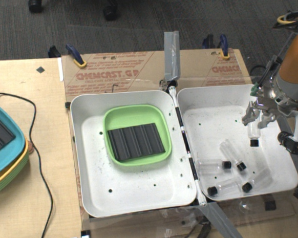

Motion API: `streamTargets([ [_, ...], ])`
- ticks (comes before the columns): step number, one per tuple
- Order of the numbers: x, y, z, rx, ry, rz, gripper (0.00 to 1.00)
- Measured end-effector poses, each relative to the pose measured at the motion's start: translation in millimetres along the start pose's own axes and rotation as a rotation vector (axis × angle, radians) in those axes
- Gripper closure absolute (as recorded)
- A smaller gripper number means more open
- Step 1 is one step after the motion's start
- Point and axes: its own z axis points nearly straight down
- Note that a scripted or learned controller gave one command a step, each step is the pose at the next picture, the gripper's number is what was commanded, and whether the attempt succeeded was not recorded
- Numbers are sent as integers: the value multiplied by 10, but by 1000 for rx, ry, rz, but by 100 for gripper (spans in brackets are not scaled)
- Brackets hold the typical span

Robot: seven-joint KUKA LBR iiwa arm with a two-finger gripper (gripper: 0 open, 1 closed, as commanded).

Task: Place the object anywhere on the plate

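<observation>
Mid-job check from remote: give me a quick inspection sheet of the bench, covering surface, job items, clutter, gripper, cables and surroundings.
Surface: two white bins side by side, left bin and right bin, on a cardboard sheet clamped to the wooden bench.
Job's things: green plate in the left bin, carrying a dark ribbed insert. Clear vials with black caps lie scattered in the right bin's near half.
Clutter: stacked teal and yellow trays on the bench at left.
Gripper: gripper over the right bin's right side, above the vials; finger state unclear.
Cables: black cable looping across the bench at left.
Surroundings: dark carpet and chair casters beyond the bench.
</observation>
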Motion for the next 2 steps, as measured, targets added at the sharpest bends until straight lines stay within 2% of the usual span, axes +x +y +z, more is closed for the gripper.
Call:
streamTargets([
  [1,0,1,-1,0,0,0,0],
  [2,-121,-155,-481,-2,1,178,0],
])
